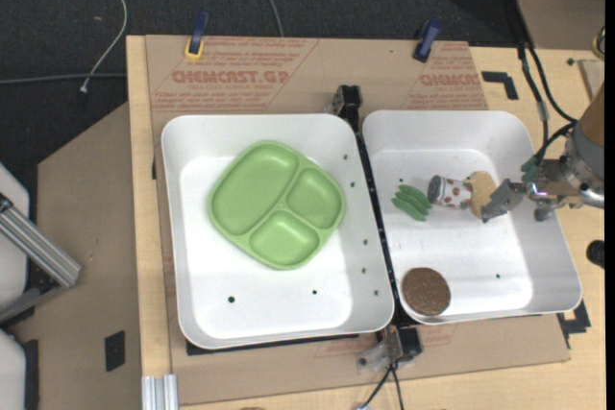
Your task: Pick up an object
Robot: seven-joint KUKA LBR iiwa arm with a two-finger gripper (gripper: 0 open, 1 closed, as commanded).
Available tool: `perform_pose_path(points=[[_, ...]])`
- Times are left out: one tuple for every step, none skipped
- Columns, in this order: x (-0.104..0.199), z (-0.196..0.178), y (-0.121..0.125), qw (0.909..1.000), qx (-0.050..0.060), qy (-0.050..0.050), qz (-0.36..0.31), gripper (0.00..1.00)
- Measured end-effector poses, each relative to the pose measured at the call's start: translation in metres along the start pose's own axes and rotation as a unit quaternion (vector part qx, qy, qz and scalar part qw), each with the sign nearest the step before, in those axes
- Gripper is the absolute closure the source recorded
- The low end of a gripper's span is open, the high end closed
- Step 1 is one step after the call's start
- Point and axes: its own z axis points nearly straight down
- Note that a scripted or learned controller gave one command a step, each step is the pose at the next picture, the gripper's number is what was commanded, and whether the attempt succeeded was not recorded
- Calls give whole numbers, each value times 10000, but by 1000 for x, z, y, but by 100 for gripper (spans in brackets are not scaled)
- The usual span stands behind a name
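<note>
- Right bin (548, 274) is where the pickable stuff sits. I see a small can-like thing with a red and white label (448, 191) lying on its side around the middle of the bin, and a tan lump (480, 182) touching its right end.
- Just left of the can there's a green pea pod toy (411, 202), lying at a slant, close to the can but apart from it.
- Down by the bin's near rim sits a brown round disc (426, 291), well apart from the other three.
- My gripper (509, 199) comes in from the right edge, low over the right bin. One dark finger (498, 203) is right beside the tan lump, looks about touching it.
- Jaws: I honestly can't tell how far they're spread from this angle, and I see nothing between them.
- Left bin (192, 168) has a light green divided plate (277, 204), three compartments, turned at an angle, sitting roughly in the middle.
- Both bins rest on a cardboard sheet (250, 72) with red print, held by two blue clamps (198, 32) at the far edge.
</note>
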Motion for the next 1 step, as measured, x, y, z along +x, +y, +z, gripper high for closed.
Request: perform_pose_path(points=[[0,-7,3,10000,-65,-17,-20,0]])
